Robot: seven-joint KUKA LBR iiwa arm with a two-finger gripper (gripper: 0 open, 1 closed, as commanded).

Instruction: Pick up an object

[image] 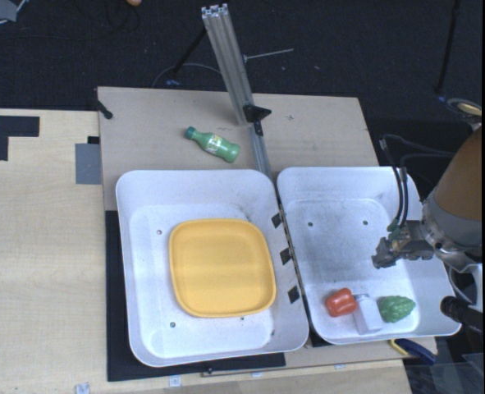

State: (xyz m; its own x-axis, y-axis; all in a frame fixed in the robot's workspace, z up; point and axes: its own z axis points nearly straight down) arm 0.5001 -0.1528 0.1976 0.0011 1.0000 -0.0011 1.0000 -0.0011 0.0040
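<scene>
1. Over the right bin [340, 220], toward its right wall, hangs the gripper [386, 257], reached in from the right on the grey arm [455, 212]; whether its jaws stand wide or narrow cannot be told, since they show only as a small dark cluster, and nothing is visibly held.
2. Candidate things lie nearer than it, along the bin's near edge: a red pepper [340, 303] to the left, a green leafy piece [395, 308] to the right, and a small white block [365, 314] between them.
3. These three sit close together, so a descent on one could nudge or trap a neighbour and spoil the grasp.
4. All three rest close to the near wall, so a finger may strike the rim.
5. Both the pepper and the leafy piece look rounded and may slip out of a closing pinch.
6. Elsewhere, a yellow plate [222, 267] fills the left bin [144, 212], and a green bottle [212, 144] lies on the bench beyond, well apart from the gripper.
</scene>
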